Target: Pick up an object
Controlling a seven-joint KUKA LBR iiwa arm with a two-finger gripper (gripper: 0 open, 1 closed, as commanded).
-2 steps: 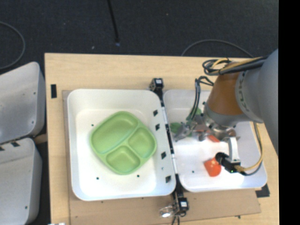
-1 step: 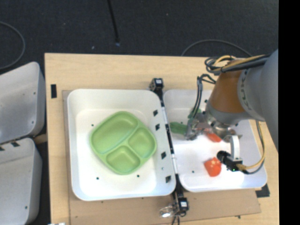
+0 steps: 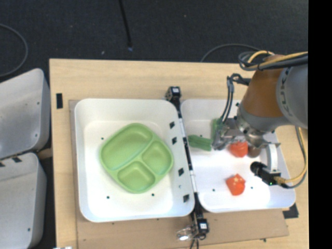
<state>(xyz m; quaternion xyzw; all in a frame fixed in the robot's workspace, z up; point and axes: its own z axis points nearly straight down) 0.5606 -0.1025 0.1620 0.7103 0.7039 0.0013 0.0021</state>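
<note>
- Looking down on the table, I see two shallow white bins set side by side, the left bin and the right bin, touching along their inner edges.
- I can read no brand, label or writing anywhere; the small black marks along the rail between the bins are too small to make out.
- A green divided plate with three compartments lies flat in the left bin, tilted relative to the bin's walls.
- In the right bin, a green object lies near the inner wall, its far end hidden behind the gripper.
- An orange-red object sits directly beneath the arm's wrist, partly covered, so its shape is unclear.
- A second orange-red object lies apart from it, nearer the front wall, fully in view.
- The gripper is down in the right bin, between the green object and the first orange-red one; I cannot tell how it is set or whether it has anything.
- The arm is cut off at the right edge.
</note>
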